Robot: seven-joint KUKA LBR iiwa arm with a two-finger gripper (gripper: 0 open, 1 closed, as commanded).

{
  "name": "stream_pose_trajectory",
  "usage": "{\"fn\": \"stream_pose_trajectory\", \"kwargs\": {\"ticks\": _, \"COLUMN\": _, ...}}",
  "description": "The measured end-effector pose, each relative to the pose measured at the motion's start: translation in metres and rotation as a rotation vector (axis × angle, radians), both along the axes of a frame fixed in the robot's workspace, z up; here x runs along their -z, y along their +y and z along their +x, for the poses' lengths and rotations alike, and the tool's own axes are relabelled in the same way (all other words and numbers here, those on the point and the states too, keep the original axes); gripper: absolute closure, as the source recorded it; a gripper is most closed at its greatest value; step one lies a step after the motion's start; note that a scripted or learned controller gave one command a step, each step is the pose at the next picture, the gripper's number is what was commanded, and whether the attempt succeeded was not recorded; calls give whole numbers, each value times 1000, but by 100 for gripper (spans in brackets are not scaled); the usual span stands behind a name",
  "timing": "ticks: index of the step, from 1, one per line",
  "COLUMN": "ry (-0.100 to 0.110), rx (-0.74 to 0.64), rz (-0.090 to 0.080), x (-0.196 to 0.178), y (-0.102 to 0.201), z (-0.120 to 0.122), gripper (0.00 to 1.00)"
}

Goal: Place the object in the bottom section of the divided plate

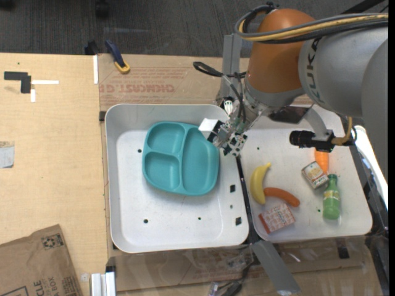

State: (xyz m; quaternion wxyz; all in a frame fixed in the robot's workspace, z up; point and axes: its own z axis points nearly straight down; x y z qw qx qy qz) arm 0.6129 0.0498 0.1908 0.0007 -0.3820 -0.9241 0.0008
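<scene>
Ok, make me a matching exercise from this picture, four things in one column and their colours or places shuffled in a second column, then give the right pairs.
Things:
1. divided plate
2. banana
3. bottle
4. gripper

Colours or places:
A. green, near the right bin's right wall
B. teal, in the left bin
C. over the plate's right edge, between the bins
D. yellow, at the right bin's left side

Pairs: 1-B, 2-D, 3-A, 4-C

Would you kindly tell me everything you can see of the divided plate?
The plate is teal, looks like smooth plastic, and is a rounded rectangle with three sections: one long one on its right, two smaller ones on its left. It lies flat on the floor of the left bin, slightly turned. The gripper is at its upper right corner; contact is unclear.
</scene>
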Motion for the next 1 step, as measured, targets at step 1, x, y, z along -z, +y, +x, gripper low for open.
{"fn": "stream_pose_trajectory", "kwargs": {"ticks": 1, "ry": 0, "rx": 0, "rz": 0, "x": 0, "y": -1, "z": 0, "gripper": 0}}
